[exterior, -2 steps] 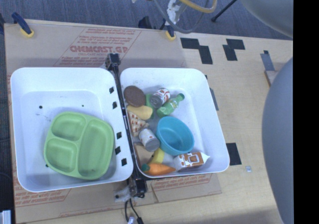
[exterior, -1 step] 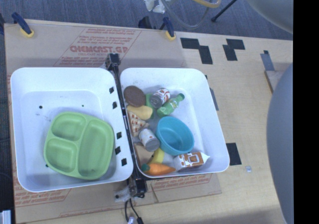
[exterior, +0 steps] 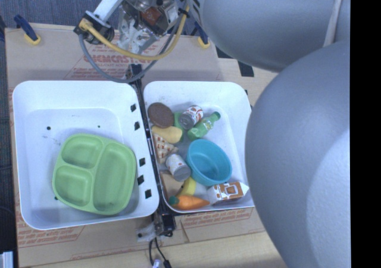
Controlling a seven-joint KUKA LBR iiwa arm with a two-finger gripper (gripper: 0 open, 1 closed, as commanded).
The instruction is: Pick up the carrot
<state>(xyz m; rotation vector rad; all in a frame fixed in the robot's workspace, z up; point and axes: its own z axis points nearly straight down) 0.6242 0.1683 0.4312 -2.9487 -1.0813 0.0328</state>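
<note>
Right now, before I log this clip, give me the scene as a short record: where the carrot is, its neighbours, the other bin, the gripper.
carrot: near front edge of right bin, lying flat
neighbours: blue bowl behind it, small carton to its right, yellow piece just behind
left bin: holds green divided plate
gripper: above the bench behind both bins, far from the carrot
carrot held: no
</note>
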